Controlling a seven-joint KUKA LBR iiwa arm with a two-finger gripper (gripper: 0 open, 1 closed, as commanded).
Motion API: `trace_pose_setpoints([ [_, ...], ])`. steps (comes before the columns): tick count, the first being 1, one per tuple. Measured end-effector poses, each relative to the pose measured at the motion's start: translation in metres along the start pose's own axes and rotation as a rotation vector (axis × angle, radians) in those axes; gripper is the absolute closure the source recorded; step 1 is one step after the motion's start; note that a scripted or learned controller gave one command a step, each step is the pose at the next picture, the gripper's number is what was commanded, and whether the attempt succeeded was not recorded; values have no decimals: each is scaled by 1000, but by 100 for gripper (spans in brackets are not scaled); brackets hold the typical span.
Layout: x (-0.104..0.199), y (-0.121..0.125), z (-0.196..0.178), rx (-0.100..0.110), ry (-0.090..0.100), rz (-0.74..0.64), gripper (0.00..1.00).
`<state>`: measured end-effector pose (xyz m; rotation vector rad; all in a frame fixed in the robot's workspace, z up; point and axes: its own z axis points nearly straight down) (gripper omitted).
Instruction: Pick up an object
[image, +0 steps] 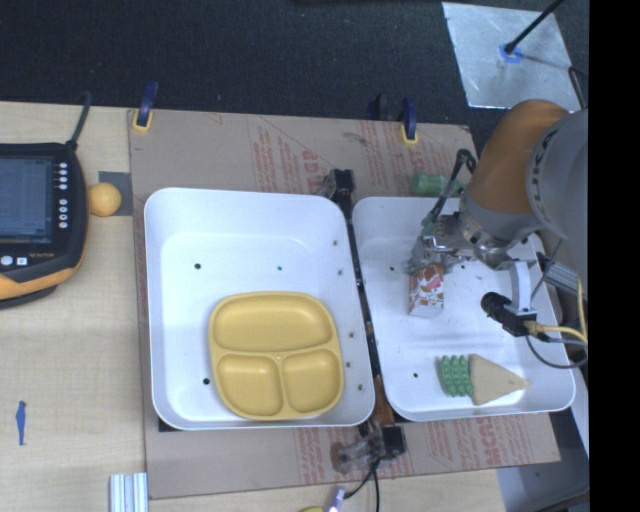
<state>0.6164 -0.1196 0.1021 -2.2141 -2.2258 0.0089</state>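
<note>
1. Small carton (428, 290), white with red/brown print, sits in the right bin (400, 390), upper-middle area, roughly upright or slightly tilted.
2. Gripper (432, 256) is right above the carton's top end, touching or nearly touching it; the view is too cluttered to tell whether the pincer is released or clenched, and no grasp on the carton can be confirmed.
3. Arm (520, 170), grey with an orange band, comes in from the right side over the right bin's upper right corner.
4. Same bin, lower right: a green ridged piece (453, 375) lying just beside and touching a tan wedge (495, 379); both well apart from the carton.
5. Black cable connector (503, 312) hangs over the bin's right part, between carton and wedge.
6. Left bin (200, 230) holds a yellow divided plate (277, 354), three compartments, in its lower half.
7. Both bins rest on a brown cardboard sheet (250, 135) on the bench.
8. Far left: a control pendant (35, 220) with a yellow ball (104, 198) beside it.
</note>
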Motion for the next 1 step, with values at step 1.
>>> trace_pose_setpoints([
  [1, 76, -24, -90, -3, 3, 0, 100],
])
